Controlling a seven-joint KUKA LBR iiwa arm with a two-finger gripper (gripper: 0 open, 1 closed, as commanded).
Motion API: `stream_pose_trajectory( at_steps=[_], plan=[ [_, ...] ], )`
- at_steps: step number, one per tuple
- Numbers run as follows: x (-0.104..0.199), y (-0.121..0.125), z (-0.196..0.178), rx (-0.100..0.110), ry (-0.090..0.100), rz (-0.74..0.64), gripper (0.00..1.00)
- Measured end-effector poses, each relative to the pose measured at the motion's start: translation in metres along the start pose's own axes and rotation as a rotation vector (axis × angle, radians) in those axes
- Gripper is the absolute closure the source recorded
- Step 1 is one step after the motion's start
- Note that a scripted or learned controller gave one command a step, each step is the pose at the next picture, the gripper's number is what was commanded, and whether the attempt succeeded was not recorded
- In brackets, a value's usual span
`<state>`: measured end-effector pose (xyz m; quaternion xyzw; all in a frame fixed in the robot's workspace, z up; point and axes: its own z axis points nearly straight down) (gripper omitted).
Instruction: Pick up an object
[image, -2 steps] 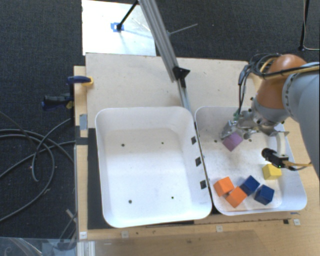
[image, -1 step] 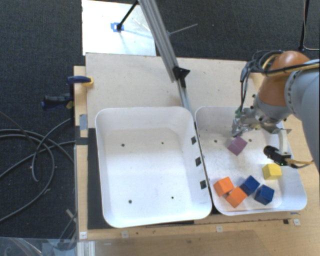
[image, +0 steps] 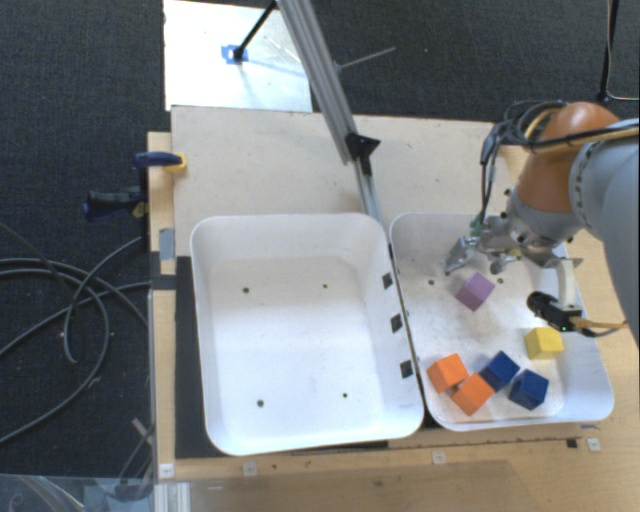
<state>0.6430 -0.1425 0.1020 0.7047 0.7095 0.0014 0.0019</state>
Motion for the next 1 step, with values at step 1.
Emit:
stream_pose_trajectory(
  at_steps=[1],
  plan=[
    [-0.0018, -0.0354, 0.0124, 0.008, 0.001, 0.006, 0.0]
  ],
)
